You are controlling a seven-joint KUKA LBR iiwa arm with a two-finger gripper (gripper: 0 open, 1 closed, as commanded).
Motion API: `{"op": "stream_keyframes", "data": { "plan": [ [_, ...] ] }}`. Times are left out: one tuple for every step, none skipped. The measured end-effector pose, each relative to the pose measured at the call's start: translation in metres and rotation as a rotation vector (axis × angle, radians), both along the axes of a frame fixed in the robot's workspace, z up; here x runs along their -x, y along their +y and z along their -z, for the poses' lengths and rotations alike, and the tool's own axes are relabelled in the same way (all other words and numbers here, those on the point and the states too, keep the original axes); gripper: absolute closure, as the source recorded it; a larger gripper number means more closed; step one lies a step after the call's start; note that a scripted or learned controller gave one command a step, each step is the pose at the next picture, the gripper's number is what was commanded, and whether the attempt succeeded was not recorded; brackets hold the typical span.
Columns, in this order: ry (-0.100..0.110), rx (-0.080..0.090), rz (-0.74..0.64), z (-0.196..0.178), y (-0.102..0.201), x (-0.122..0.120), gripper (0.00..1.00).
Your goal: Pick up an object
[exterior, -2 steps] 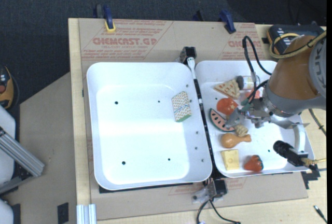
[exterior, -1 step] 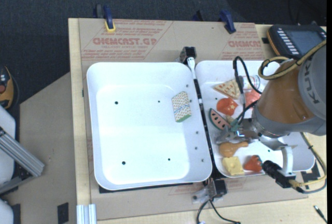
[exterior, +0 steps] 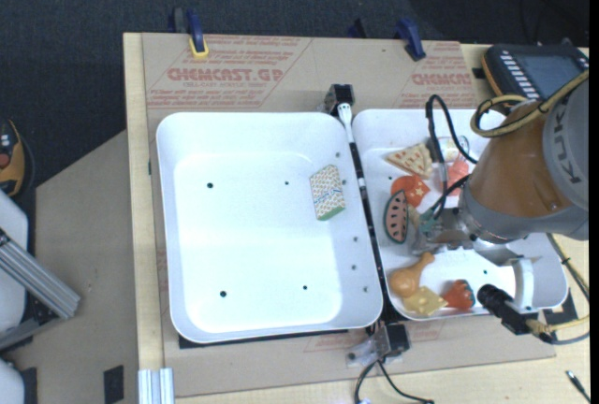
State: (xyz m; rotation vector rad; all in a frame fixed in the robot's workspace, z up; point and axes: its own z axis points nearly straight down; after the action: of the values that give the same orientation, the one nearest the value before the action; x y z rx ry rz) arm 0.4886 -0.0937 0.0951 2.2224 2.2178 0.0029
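1 claw [exterior: 432, 229] hangs low among right bin [exterior: 552, 285] toys; its grip state unclear.

2 bins sit side by side on the desk [exterior: 243, 65]. The left bin [exterior: 187, 234] holds 1 small block [exterior: 327, 193] near its right wall, toward the far side. The right bin [exterior: 374, 126] holds several food pieces: a wedge [exterior: 408, 158] at the far end, a slice [exterior: 398, 216] near the left wall, a drumstick [exterior: 408, 277] nearer, and another piece [exterior: 458, 295] to its right. The arm [exterior: 524, 178] reaches over the right bin from the right, above these pieces.
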Motion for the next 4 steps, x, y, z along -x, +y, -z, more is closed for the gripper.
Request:
{"op": "stream_keyframes", "data": {
  "plan": [
    [-0.005, 0.000, -0.009, -0.094, 0.082, -0.009, 1.00],
    [-0.005, -0.003, -0.012, -0.159, 0.162, -0.013, 1.00],
    [0.011, -0.001, -0.004, -0.086, 0.186, 0.011, 1.00],
    [-0.019, -0.008, -0.012, -0.251, 0.262, -0.045, 1.00]
  ]
}}
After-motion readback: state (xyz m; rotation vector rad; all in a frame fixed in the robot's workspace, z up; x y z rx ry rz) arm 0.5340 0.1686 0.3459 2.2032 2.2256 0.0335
